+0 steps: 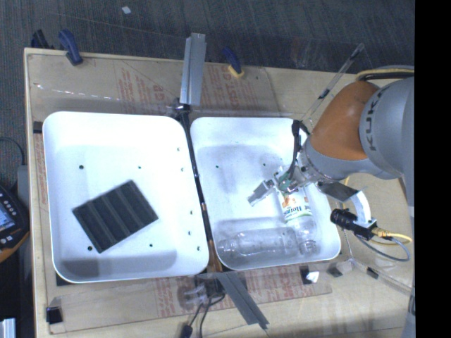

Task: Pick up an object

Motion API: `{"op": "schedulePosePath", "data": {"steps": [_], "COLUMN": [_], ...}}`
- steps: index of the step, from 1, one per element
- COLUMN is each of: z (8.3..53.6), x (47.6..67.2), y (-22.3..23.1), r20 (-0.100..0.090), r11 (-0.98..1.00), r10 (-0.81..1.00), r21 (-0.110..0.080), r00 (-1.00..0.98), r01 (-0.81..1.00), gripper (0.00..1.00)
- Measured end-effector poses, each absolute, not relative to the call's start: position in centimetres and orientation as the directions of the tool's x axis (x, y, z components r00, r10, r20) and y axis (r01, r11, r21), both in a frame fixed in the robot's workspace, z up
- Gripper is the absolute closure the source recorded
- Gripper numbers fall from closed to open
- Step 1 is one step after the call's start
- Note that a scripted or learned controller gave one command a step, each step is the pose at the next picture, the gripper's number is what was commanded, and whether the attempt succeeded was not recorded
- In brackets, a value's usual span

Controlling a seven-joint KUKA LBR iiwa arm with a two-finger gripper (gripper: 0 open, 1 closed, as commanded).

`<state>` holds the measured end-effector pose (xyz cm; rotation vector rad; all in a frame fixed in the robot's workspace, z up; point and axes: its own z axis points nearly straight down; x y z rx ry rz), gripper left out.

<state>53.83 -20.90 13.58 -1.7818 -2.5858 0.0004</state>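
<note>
In the right bin (232,141), my gripper (262,191) hangs low over the middle of the floor. Just to its right a small clear bottle (297,210) with an orange and white label lies with its neck tucked under the wrist. A larger clear plastic bottle (266,244) lies on its side along the bin's front wall, a little below the gripper. A black ridged rectangular pad (115,215) lies flat in the left bin (106,129), far from the gripper.
The grey arm with its orange band (345,129) reaches in over the right bin's right rim. A grey metal bar (192,69) stands behind the divider between the bins. Blue clamps (70,46) hold the bench's back edge.
</note>
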Motion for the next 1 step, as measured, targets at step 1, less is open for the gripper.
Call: {"op": "schedulePosePath", "data": {"steps": [1], "z": [18.32], "x": [51.47], "y": [-21.08], "r20": [-0.001], "r11": [0.315], "r10": [0.949], "r21": [0.0], "r00": [-0.315], "r01": [0.949], "gripper": [0.0]}}
